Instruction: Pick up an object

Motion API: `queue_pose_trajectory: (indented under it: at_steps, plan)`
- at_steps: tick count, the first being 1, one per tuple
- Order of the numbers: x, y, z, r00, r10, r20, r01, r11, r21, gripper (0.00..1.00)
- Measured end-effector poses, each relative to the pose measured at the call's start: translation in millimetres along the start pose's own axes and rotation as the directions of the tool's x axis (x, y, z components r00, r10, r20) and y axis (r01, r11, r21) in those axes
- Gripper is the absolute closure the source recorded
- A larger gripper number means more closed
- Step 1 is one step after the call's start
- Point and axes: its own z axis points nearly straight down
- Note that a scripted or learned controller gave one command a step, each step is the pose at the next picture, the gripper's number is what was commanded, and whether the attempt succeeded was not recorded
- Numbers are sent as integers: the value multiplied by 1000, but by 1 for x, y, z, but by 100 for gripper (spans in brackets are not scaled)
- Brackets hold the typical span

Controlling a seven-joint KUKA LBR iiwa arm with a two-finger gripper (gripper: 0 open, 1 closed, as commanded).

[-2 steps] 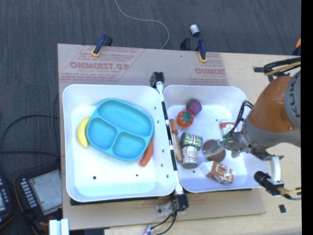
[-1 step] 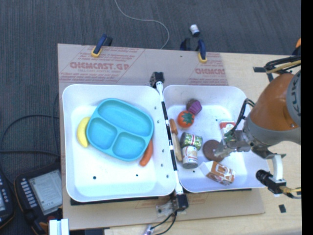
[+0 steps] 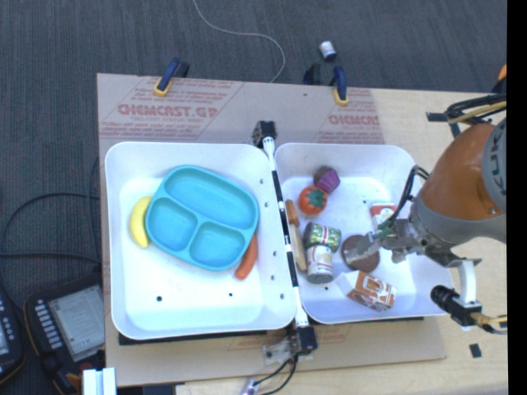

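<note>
1. The gripper (image 3: 380,239) was seen low inside the right bin (image 3: 346,153), reached in from the right by the grey arm with its orange band (image 3: 461,179).
2. Whether the fingers were apart or together could not be told; they were blurred against a round brown disc-like object (image 3: 360,253).
3. That brown object was found touching or just under the fingertips, on their left side; no lift could be confirmed, so the pick was judged not yet done.
4. The object appeared flat, round and dull brown, possibly a lid or a can end.
5. Further left of the fingers, two small cans (image 3: 320,249) were lying together; beyond them a tomato (image 3: 313,199) and a purple item (image 3: 328,178) were seen.
6. Just below the fingers a crumpled orange-and-white packet (image 3: 371,291) was lying.
7. Well apart, in the left bin (image 3: 123,303), a blue divided tray (image 3: 200,217), a banana (image 3: 137,220) and a carrot (image 3: 247,259) were resting.
</note>
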Motion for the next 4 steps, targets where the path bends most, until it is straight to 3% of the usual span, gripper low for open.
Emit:
queue_pose_trajectory:
  at_steps: [1,2,3,4]
  plan:
    - [32,-2,40,1000,5,12,-5,1000,-12,0]
    - [33,-2,30,1000,4,10,-4,1000,-11,100]
    - [33,-2,30,1000,5,11,-5,1000,-11,0]
    - [33,-2,21,1000,4,11,-4,1000,-11,100]
